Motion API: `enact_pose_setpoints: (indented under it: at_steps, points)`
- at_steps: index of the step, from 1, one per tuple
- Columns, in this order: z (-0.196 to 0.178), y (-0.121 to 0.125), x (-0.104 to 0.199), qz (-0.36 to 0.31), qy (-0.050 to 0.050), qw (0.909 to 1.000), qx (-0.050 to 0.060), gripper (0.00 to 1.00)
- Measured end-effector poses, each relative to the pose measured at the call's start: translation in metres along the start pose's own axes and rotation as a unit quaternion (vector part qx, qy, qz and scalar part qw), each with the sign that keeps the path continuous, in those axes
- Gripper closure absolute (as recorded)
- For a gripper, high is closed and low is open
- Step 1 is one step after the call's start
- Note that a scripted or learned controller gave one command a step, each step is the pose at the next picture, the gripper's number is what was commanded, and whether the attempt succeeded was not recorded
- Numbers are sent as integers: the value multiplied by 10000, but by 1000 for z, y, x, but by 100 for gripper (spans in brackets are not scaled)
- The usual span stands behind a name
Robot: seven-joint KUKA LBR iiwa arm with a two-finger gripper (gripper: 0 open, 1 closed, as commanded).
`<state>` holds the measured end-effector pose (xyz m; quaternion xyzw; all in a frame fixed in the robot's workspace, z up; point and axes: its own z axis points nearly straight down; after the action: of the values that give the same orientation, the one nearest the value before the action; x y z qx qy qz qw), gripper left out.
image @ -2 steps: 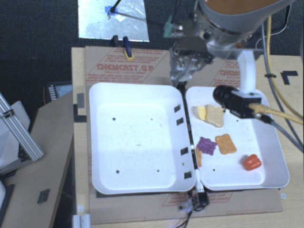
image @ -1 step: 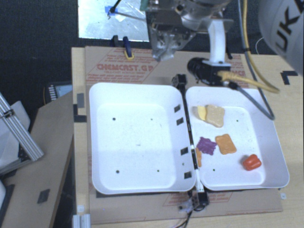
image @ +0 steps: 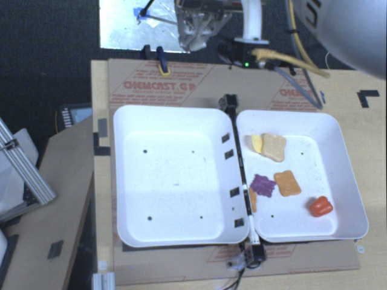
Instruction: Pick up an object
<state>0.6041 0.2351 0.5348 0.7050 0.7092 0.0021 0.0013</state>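
Tan toast-shaped piece (image: 274, 147): far part of the right bin (image: 346, 142), flat on the floor, touching a yellow piece (image: 257, 143) on its left. Nearer in the same bin, an orange square piece (image: 288, 183), with a purple lumpy piece (image: 262, 185) just beside it on the left. To the right and a little nearer, a red-orange rounded piece (image: 320, 206), apart from the others. Close against the dividing edge, a small orange sliver (image: 253, 201), partly hidden by the rim.

Left bin (image: 175, 180) side by side with the right one, rims meeting along the middle. Both set on a printed cardboard sheet (image: 181, 84) on the bench.

Gripper (image: 195, 35) far off beyond the bins, above the far edge of the bench, over a bright reflective patch, well apart from every piece. Nothing seen in its grasp; released or clenched cannot be told from this angle. Grey arm (image: 354, 17) bulking large at the far right corner, with a yellow cable (image: 290, 58) trailing just beneath it.
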Motion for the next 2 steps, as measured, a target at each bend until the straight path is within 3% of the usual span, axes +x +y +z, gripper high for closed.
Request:
enact_pose_setpoints:
  at_steps: [1,2]
  points:
    - [-2,-110,1,-16,9,10000,26,100]
    - [-1,-61,-1,26,1,10000,6,100]
